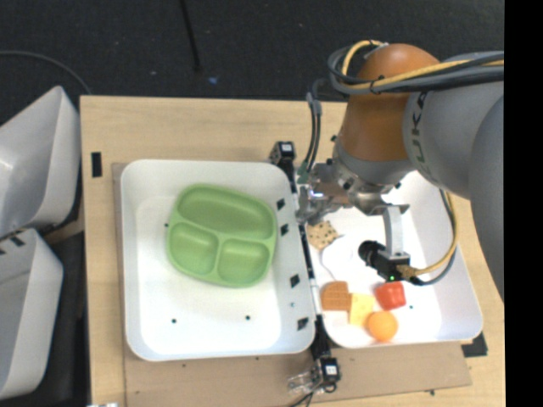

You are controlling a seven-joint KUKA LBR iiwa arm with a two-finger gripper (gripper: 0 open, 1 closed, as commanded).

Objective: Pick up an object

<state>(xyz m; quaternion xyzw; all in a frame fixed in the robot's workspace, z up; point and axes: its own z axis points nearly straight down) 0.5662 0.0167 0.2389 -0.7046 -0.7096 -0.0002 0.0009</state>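
Note:
My gripper (316,203) hangs below the orange wrist band at the left edge of the right bin (450,312), close to the wall between the two bins. Just beneath it lies a speckled tan cracker-like piece (321,235); whether the gripper touches it I cannot tell. Nearer the front of the same bin lie an orange block (336,296), a yellow piece (361,307), a red object (391,294) and an orange ball (383,326), grouped close together.
The left bin (144,312) holds a green divided plate (222,234). The bulky grey arm (458,117) covers the back and right of the right bin. A black part with cables (376,255) hangs near the red object.

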